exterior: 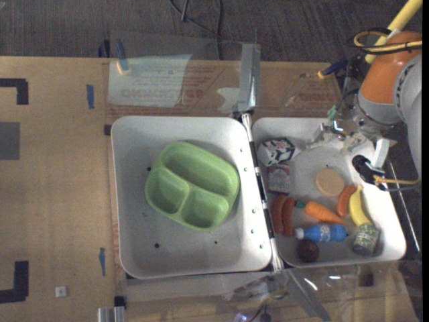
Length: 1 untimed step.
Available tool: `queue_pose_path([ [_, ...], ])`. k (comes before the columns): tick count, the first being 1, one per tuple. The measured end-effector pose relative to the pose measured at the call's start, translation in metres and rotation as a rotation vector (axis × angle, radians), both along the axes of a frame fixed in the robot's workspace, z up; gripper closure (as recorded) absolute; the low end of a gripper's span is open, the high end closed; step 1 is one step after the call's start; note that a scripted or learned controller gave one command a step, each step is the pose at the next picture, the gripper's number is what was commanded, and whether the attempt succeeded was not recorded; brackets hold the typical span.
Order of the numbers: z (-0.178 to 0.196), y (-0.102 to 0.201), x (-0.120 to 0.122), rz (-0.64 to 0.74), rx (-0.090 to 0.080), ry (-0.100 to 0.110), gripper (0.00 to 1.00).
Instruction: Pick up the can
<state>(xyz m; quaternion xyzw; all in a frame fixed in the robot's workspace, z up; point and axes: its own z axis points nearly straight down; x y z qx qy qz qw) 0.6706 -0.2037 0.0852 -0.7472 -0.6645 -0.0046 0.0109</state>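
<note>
While the can (365,239) stands in the right bin's (395,243) near right corner, just beside the banana (358,208), the gripper (348,134) hangs over that bin's far right edge — well apart from it. Its metal parts blur together, so the fingers' spacing is unclear. The left bin (127,200) holds a green divided tray (192,185).

one green tray (193,185), two white bins (134,247), one can (366,239), one bottle (323,233)
</note>
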Motion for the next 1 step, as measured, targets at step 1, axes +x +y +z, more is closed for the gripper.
queue_pose_path([
  [1, 0.0005, 0.0469, -0.0632, 0.066, -0.023, -0.011, 0.00],
])
